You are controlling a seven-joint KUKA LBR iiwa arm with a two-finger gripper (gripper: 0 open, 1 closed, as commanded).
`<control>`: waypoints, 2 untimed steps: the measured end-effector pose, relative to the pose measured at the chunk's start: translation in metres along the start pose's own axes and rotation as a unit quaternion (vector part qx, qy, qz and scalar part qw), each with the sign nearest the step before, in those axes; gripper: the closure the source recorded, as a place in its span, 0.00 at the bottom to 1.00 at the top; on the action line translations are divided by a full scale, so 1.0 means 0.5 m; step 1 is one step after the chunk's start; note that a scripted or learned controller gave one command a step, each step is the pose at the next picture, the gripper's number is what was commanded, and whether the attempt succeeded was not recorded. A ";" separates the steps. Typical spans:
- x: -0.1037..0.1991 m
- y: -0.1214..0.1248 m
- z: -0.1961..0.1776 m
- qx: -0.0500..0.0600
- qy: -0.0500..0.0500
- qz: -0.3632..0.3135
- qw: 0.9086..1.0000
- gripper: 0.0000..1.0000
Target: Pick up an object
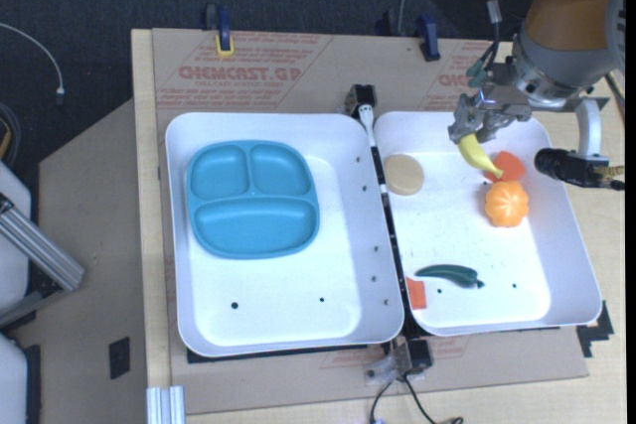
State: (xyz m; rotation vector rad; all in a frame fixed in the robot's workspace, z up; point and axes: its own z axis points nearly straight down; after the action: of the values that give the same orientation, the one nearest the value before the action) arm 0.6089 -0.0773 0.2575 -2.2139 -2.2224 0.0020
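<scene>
My gripper (469,136) hangs over the back of the right bin (556,293), its fingers closed on the upper end of a small yellow banana (479,157). The banana slants down to the right from the fingertips. Its lower tip lies in front of a red piece (511,163) and just above an orange fruit (507,204). A tan round disc (403,174) lies at the bin's left side. Near the front are a dark green pepper (449,276) and a small orange-red block (415,293).
The left bin (238,313) holds a blue divided plate (253,199) in its back half. A black fixture (576,166) sticks in over the right bin's right rim. Clamps and cables sit along the bench's back edge.
</scene>
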 end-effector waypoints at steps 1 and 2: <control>0.100 -0.044 0.036 0.000 0.000 -0.001 1.000 1.00; 0.183 -0.085 0.034 0.000 0.000 0.000 1.000 1.00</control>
State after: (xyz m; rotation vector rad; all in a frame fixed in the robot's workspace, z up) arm 0.5662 0.0140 0.2411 -2.2136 -2.2236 0.0010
